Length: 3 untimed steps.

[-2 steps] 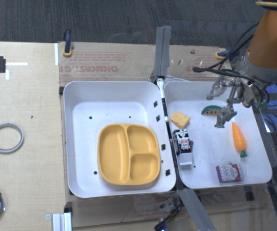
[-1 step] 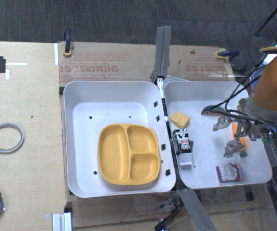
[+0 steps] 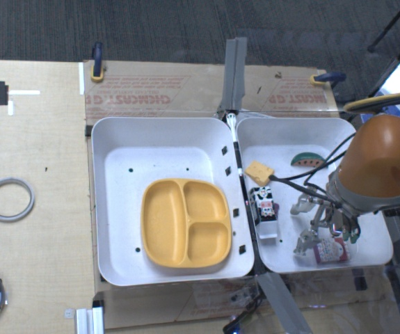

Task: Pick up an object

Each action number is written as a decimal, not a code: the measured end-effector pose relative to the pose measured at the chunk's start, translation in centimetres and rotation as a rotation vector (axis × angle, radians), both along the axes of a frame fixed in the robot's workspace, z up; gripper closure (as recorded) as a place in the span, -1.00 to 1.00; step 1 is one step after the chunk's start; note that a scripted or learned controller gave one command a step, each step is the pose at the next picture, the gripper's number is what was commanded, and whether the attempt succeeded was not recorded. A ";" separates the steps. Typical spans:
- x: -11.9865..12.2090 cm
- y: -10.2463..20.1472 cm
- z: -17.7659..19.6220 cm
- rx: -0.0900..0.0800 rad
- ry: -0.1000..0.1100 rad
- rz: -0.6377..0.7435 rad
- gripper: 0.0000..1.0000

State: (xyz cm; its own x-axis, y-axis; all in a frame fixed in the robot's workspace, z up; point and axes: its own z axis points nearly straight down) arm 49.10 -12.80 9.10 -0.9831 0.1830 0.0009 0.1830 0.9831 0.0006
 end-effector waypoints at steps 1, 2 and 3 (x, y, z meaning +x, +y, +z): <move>4.0 1.6 0.3 -0.002 -0.002 -0.391 -1.00; 8.9 7.0 10.1 -0.002 -0.004 -0.340 -1.00; 14.7 8.5 10.1 -0.003 -0.003 -0.574 -1.00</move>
State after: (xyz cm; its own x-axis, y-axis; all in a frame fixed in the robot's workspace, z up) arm 63.80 -4.33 19.19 -0.7259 0.6878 -0.0029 0.6878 0.7259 -0.0003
